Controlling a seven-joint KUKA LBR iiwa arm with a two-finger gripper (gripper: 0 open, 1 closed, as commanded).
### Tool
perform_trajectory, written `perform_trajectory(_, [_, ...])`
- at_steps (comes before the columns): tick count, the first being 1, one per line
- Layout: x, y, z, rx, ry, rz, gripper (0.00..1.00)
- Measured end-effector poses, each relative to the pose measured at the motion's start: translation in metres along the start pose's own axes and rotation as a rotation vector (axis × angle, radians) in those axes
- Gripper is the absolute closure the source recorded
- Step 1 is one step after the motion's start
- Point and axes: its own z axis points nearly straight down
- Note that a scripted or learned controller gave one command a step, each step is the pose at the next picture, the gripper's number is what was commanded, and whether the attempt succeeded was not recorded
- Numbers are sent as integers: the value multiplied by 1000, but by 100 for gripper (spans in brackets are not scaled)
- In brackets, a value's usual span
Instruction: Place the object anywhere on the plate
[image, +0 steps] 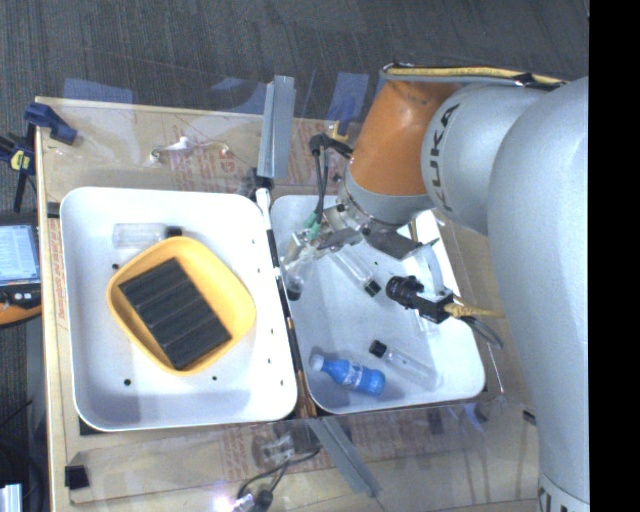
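Yellow plate (222, 281), one; blue bottle (350, 375), one.

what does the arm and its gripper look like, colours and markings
The arm is bulky, rounded and light grey, with a wide orange band above the wrist and dark KUKA lettering beside it. A yellow-and-black cable runs along its top. The gripper is slim grey metal.

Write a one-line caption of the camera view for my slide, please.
KUKA arm reaching over right bin with blue bottle; yellow plate waits in left bin.
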Motion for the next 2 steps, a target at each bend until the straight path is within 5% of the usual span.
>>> perform_trajectory(1, [47,1,15,2,1,-173,100])
perform_trajectory(2, [47,1,15,1,1,-172,0])
